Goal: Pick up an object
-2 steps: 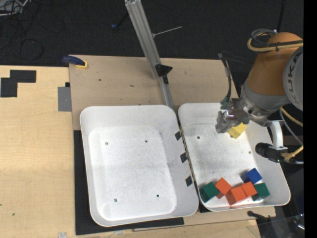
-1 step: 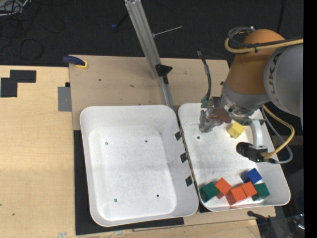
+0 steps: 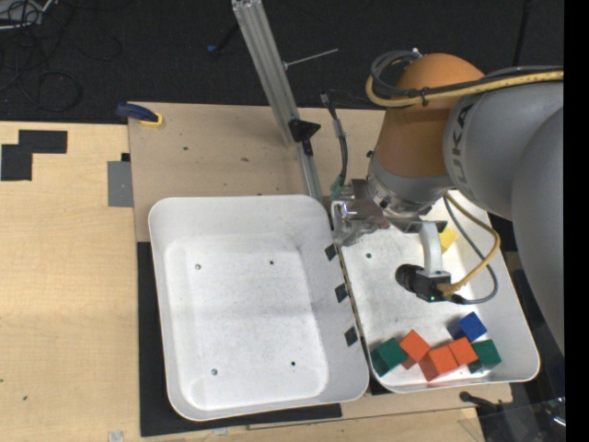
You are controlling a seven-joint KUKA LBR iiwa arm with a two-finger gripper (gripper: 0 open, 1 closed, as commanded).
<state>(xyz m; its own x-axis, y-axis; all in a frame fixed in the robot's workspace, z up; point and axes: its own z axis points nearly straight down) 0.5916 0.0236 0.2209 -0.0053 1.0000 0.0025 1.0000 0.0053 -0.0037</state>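
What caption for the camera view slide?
Grey-and-orange robot arm over the right shallow white bin; small coloured blocks clustered in its near corner.

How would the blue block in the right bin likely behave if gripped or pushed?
The blue block looks rigid with flat faces, so it would probably slide rather than roll. It sits right beside an orange block and a green block, so a push would likely shift those too.

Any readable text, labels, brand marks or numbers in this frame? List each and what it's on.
None readable. The coloured blocks in the right bin have plain faces, the left bin is unmarked, the arm's grey casing shows no legible logo, and the black patches on the bench are shapes, not letters.
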